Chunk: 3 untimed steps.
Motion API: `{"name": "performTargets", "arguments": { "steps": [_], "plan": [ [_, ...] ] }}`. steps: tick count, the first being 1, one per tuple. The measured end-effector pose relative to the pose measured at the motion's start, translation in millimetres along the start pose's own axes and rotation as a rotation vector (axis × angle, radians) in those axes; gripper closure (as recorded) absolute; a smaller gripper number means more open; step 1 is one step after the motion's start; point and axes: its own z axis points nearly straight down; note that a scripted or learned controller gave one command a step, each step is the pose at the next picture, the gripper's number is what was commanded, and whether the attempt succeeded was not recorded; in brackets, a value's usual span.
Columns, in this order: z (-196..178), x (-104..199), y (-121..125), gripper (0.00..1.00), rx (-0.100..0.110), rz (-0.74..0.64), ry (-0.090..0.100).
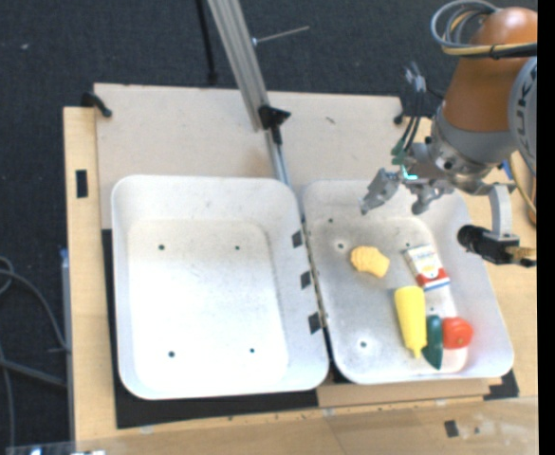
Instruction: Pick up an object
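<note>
Claw (397, 195) (fingers spread, holding nothing) hovers above-right of yellow pastry (370, 261).

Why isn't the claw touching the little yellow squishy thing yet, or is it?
Apart. The camera view shows the open claw above the yellow lump, with bare white bin floor between them.

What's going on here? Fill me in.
A grey and orange arm reaches in from the right with its gripper open over the far end of the right bin, holding nothing. That bin holds a yellow toy, a yellow bottle with a green piece beside it, and a white tube with a red cap. The pick has not yet happened. The left bin sits beside it.
</note>
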Motion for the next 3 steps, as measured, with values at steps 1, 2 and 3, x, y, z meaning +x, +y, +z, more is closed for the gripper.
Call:
{"name": "performTargets", "arguments": {
  "steps": [1, 2, 3],
  "plan": [
    [-2, 0, 1, 0.0, -0.005, 0.0, 0.0],
    [48, -11, 4, 0.0, 0.0, 0.004, -0.003],
    [90, -13, 3, 0.0, -0.001, 0.005, -0.003]
  ]
}}
